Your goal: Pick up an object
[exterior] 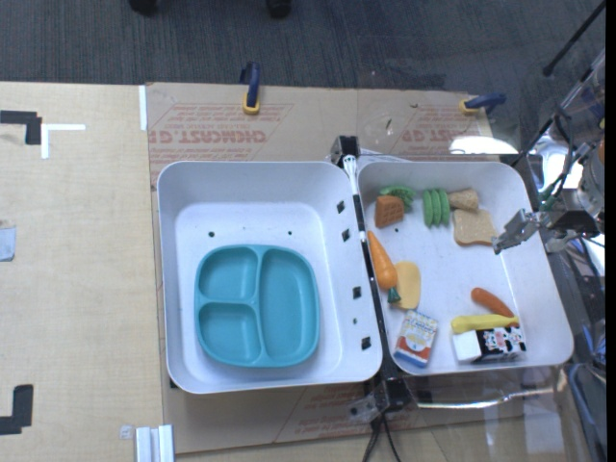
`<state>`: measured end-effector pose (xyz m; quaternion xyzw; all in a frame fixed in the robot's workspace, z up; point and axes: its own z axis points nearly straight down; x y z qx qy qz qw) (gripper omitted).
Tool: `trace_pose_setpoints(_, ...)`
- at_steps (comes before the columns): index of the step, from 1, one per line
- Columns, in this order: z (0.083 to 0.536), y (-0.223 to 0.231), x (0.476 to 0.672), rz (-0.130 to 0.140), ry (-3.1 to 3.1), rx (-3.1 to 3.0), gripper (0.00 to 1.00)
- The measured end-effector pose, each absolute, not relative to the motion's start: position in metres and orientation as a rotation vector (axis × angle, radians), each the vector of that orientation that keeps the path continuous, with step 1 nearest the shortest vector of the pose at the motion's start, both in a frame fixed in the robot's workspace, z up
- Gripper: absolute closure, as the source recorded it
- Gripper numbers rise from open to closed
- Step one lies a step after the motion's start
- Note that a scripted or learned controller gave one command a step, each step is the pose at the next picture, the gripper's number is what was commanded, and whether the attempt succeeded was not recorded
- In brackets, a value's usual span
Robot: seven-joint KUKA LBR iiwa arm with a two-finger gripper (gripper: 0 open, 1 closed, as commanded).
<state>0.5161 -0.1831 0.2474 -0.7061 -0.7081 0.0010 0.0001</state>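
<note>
Right now my tool (502, 243) hovers at the right bin's (549, 287) far edge, just beside the bread slice (473, 227); I cannot tell whether it is open or closed, and nothing shows in it. Toy food lies scattered loose in that bin for picking: a carrot (381, 261), green beans (436, 206), a banana (481, 323), a small carton (416, 341). Beside it, the left bin (183, 200) holds a teal divided plate (258, 305). Mirrored print on the cardboard sheet (318, 128) covering the tabletop (67, 277) seems to read CHEMCAST GP.

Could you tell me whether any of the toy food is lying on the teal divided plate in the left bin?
No, the teal divided plate holds nothing, and the toy food, such as the carrot, lies in the right bin.
</note>
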Motion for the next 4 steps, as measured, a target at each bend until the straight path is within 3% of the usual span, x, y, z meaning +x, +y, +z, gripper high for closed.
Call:
trace_pose_setpoints(1,0.124,-0.195,0.483,0.003,-2.045,-2.381,0.0)
trace_pose_setpoints(2,0.09,-0.198,0.477,0.003,-1.538,-2.728,0.0)
trace_pose_setpoints(3,0.099,-0.198,0.479,0.002,-1.537,-2.73,1.0)
trace_pose_setpoints(4,0.125,-0.161,0.577,0.006,-1.661,-2.664,1.0)
